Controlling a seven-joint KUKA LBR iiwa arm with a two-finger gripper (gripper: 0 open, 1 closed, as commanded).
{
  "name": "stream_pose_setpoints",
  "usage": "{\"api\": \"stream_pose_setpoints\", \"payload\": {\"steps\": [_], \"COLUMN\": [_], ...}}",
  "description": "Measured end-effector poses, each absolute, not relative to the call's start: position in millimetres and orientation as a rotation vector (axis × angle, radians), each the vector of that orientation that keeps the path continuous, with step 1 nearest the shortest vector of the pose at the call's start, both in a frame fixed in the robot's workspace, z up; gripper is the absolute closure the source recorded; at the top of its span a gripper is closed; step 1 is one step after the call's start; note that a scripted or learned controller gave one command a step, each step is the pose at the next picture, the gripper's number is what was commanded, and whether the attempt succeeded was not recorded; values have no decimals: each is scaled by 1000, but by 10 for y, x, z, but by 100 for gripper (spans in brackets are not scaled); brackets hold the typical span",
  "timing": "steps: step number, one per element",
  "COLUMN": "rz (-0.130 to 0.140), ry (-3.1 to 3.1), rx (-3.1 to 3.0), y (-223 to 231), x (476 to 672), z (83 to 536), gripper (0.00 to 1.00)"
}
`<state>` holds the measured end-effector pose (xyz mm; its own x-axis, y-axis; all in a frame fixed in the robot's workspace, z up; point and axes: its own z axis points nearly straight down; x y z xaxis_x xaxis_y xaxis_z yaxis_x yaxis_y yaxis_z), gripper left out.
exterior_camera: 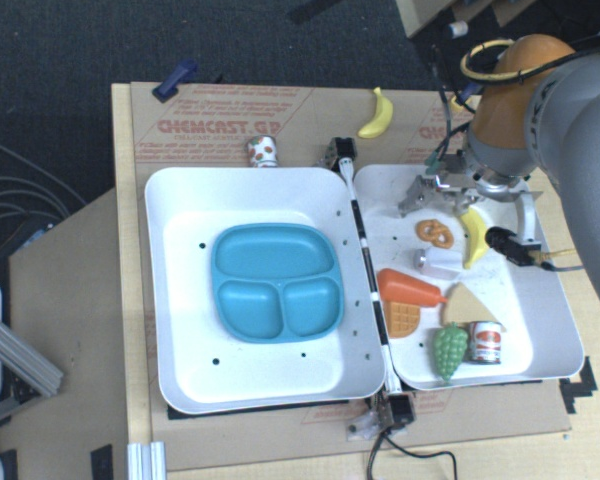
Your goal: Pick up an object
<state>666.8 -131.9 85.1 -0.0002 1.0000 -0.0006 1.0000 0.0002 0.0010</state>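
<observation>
My gripper [448,190] hangs low over the far end of the right bin [550,308], under the orange-banded wrist. Just in front of it lie a brown pretzel [434,233] and a yellow banana [474,236]. Nothing can be seen held in it. Nearer the front are a small white block [439,262], an orange carrot [410,288], a waffle piece [403,320], a tan wedge [467,306], a red-and-white can [487,343] and a green knobbly fruit [449,351].
The left bin [180,228] holds a blue divided plate [277,280]. On the bench behind the bins lie a second banana [377,116], a small patterned cup [263,151] and a blue object [175,81]. The arm fills the upper right.
</observation>
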Motion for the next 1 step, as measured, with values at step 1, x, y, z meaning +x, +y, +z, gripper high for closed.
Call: {"api": "stream_pose_setpoints", "payload": {"steps": [1], "rz": [-2], "ry": [2224], "rx": [2223], "y": [-1194], "x": [6515], "z": [848], "gripper": [0]}}
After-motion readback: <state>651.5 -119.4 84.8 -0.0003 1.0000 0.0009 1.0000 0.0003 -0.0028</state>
